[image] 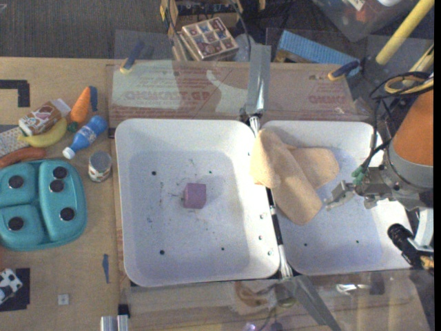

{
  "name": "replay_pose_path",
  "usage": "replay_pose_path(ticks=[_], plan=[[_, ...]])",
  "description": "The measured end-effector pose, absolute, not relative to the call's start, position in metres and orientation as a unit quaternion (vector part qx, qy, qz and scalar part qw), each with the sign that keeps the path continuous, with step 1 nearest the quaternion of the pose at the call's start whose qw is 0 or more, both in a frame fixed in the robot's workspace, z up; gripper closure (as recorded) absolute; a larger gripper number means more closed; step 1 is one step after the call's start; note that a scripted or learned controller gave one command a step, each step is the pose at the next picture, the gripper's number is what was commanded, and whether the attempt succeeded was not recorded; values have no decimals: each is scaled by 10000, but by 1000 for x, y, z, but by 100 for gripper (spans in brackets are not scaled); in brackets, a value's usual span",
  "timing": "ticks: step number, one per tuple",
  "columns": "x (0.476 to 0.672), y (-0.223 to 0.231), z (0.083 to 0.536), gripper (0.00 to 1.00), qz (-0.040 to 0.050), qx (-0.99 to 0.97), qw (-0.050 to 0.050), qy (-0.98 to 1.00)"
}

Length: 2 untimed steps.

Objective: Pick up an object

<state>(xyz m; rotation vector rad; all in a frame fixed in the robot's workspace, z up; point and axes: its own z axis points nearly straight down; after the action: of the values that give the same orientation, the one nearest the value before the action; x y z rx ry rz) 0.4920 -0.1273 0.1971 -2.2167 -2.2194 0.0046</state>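
the gripper [337, 196] sits low over the right bin [344, 243], at the right edge of a tan cloth [293, 174] that lies across the divider with most of it in this bin; whether it is spread or closed i cannot tell, and nothing is seen lifted; a small purple block [195, 195] lies alone in the middle of the left bin [138, 157], well apart from the arm; by my reading the pick is not yet done, with the cloth the likely target; grasp and lift remain
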Motion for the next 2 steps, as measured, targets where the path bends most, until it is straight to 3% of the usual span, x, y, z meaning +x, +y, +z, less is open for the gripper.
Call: replay_pose_path(ticks=[1,2], plan=[[564,-111,94,0,-3,-7374,-6,-6755],[580,-114,90,0,-26,-5939,-60,-8045]])
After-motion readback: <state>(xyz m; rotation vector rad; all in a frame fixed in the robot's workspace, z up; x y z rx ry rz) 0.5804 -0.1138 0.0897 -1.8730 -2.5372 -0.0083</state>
